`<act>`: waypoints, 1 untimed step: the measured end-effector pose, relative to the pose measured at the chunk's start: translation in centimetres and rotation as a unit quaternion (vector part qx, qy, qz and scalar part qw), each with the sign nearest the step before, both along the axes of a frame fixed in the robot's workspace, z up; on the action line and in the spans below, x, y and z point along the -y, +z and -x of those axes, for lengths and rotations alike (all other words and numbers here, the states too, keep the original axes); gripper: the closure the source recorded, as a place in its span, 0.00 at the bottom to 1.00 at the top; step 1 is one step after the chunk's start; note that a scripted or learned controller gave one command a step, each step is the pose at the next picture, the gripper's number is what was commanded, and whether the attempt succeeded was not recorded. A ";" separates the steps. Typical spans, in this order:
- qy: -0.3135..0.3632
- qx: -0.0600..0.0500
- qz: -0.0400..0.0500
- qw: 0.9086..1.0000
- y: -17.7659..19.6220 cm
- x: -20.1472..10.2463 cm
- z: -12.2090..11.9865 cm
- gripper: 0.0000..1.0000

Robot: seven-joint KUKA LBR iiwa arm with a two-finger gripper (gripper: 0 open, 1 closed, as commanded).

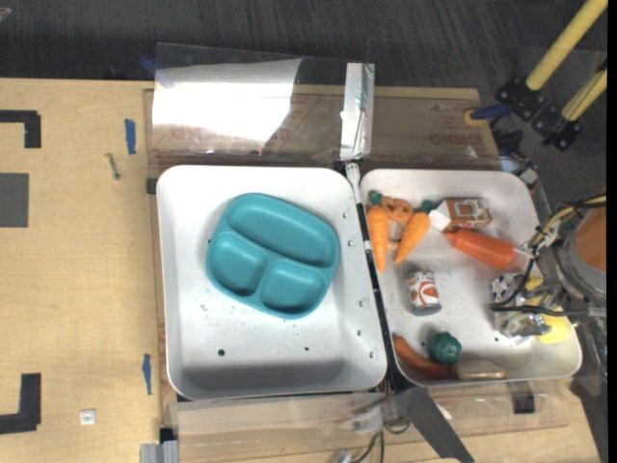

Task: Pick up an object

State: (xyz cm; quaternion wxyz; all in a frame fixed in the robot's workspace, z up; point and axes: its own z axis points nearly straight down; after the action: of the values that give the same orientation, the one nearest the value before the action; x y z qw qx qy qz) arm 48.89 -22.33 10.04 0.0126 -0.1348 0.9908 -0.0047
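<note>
Jaws (521,307) hang over the right white plastic bin's (554,360) edge, aperture indiscernible; the orange plastic bottle (482,247) lies just beyond them, ungrasped.

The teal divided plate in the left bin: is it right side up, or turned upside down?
Right side up. The teal divided plate shows three hollow compartments facing the camera, and it lies flat on the floor of the left bin.
</note>
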 end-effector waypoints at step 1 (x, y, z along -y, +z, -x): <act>0.104 -0.007 0.000 0.995 13.0 -3.0 -2.6 1.00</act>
State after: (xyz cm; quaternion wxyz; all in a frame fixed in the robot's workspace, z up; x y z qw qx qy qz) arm 51.53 -19.33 23.00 0.0059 -0.2371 0.9715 -0.0022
